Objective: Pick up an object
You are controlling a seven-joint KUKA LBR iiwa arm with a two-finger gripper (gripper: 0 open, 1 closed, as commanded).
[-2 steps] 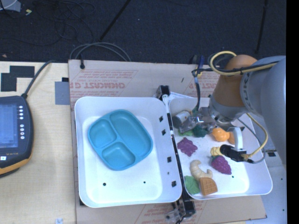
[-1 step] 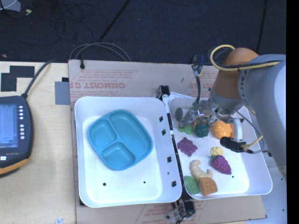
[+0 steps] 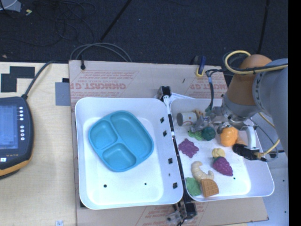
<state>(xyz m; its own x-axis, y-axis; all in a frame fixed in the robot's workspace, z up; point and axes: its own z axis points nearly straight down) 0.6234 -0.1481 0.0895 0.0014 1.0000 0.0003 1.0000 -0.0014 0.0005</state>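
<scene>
Lying beside end effector (image 3: pixel 201 124): orange (image 3: pixel 228 136)

Single fixed camera above bench (image 3: pixel 47 79), slanted downward, seemingly moderately distant.

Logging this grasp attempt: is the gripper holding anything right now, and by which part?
It cannot be told. The gripper is low in the right bin at the dark green toy, but no object shows between its tips.
</scene>
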